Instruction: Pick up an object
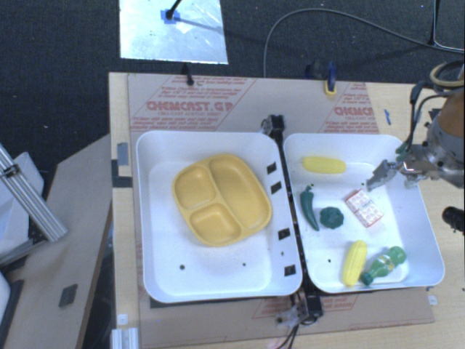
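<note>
Two shallow white bins sit side by side on the bench. The left bin (156, 195) carries a yellow divided plate (220, 198) near its middle, with bare floor all round it, widest along the bin's front edge.

The right bin (420, 224) holds the loose objects. A yellow corn cob (324, 166) lies lengthwise near the back edge, apart from everything else. A dark green chili pepper (309, 207) lies close to the bin's left wall, and a green broccoli piece (332, 217) sits just beside it toward the middle. A small red-and-white packet (363, 207) lies tilted near the centre, with open floor on its right as far as the right wall. Near the front edge a second yellow corn (354, 262) stands lengthwise front to back, and a green bottle (383, 265) lies just beside it, seemingly touching; the view is too coarse to be sure. The front right corner and the strip along the right wall are bare.

The gripper (381, 174) reaches in over the bin's back right corner, its grey fingers (377, 177) pointing left and down above bare floor, between the corn cob and the packet but touching neither. The fingers appear slightly parted, and nothing lies between them.
</note>
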You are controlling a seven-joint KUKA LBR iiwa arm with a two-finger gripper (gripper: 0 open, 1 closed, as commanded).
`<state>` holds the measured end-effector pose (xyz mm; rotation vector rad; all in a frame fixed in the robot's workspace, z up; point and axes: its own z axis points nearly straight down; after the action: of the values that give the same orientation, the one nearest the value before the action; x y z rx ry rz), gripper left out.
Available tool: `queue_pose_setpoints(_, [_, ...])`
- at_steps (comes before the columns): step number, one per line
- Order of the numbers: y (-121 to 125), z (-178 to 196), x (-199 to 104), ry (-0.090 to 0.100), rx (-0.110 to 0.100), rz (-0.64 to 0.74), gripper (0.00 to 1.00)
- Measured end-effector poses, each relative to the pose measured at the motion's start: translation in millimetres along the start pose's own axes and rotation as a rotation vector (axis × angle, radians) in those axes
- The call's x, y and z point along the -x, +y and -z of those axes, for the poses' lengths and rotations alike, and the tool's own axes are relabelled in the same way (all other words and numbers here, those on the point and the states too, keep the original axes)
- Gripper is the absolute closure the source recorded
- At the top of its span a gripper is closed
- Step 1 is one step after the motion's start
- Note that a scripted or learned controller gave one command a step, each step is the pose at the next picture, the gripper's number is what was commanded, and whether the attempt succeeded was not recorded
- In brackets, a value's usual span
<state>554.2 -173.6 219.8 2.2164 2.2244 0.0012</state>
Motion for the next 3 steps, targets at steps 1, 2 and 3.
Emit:
queue_pose_setpoints(1, [-5, -56, -9, 0.002, -0.005, -0.001, 0.00])
queue_pose_setpoints(2, [-9, -118, -12, 0.002, -0.005, -0.002, 0.00])
queue_pose_setpoints(3, [-5, -130, -10, -0.005, 0.008, -0.004, 0.00])
